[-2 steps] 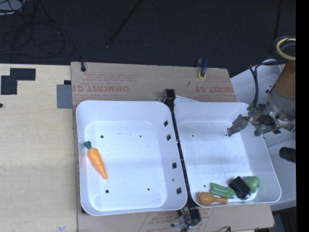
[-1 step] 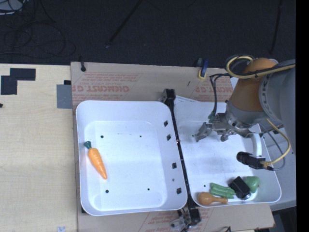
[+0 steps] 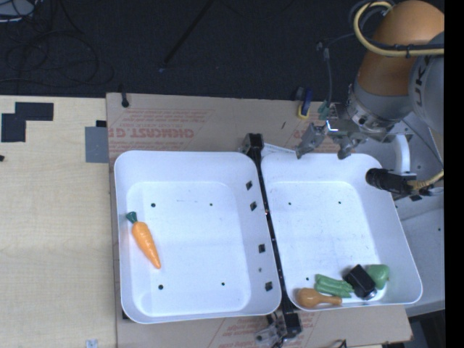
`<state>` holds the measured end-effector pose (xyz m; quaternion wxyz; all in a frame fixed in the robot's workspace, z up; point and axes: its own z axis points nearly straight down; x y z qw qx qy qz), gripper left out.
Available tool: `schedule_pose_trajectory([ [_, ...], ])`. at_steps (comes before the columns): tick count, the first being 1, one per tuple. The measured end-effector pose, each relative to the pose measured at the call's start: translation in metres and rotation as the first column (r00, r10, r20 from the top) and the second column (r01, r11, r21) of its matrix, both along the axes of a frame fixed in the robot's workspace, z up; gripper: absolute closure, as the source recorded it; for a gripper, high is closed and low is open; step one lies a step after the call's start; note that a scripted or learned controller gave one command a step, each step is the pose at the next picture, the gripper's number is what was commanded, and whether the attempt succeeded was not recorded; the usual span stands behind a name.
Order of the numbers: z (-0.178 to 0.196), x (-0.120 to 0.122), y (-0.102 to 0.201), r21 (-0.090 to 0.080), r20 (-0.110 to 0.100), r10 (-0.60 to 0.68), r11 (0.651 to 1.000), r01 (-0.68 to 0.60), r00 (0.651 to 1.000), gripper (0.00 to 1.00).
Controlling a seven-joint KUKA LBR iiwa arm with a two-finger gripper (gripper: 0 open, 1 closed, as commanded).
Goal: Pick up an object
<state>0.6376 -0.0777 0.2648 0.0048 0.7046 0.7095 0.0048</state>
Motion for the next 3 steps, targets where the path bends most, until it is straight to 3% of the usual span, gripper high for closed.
schedule_pose_trajectory([
  [1,0.09,0.008,0.06,0.001,-0.006,0.0,1.0,0.0,1.0,0.0],
  [2,0.284,0.006,0.119,0.001,0.002,-0.001,1.0,0.001,1.0,0.0],
  [3,0.282,0.006,0.119,-0.002,-0.021,0.002,1.0,-0.002,1.0,1.0],
])
